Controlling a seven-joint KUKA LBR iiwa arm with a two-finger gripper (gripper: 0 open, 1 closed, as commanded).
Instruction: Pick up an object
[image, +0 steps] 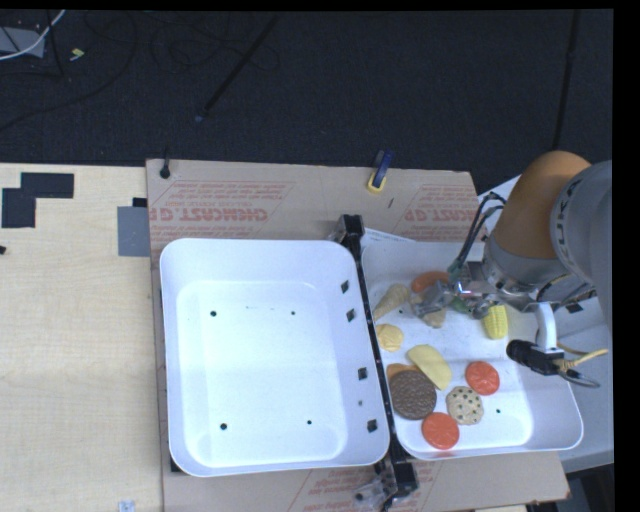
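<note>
The right white bin (545, 425) holds several toy foods. Among them are a yellow wedge (392, 298), an orange piece (432, 281), a corn cob (495, 322), a long yellow piece (430, 365), a brown cookie (411, 394), a chip cookie (464, 404) and two red rounds (482, 377) (440, 430). My gripper (436, 301) is low over the far part of this bin, between the yellow wedge and the corn cob, just in front of the orange piece. A small tan piece (436, 319) lies right at its tip. The wrist covers whatever lies behind it.
The left white bin (180, 300) stands beside the right one, with a black divider (362, 330) between them. Both rest on cardboard (260, 205) with a blue and yellow clamp (378, 172) at its far edge. A black-tipped cable part (540, 358) hangs over the right bin's right side.
</note>
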